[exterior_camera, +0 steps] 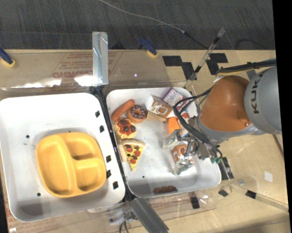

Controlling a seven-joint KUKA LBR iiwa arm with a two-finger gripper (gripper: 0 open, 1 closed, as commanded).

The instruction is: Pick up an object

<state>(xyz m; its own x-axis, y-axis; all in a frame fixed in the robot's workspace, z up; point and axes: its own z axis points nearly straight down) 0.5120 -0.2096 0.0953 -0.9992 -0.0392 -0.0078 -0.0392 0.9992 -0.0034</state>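
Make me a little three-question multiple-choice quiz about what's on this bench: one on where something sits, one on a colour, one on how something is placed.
1. Where does the divided tray sit?
A. In the left bin
B. In the right bin
C. On the bench outside the bins

2. What colour is that tray?
A. Blue
B. Yellow
C. Green

3. How is the end effector placed?
A. Parked over the left bin
B. Lifted away beyond the bench
C. Down among the toy food at the right side of the right bin

Answers:
1. A, the tray lies alone on the floor of the left bin.
2. B, it is yellow all over, with three compartments.
3. C, the arm reaches in from the right and its tip is low in the right bin, right of the pizza slice and below the donut.
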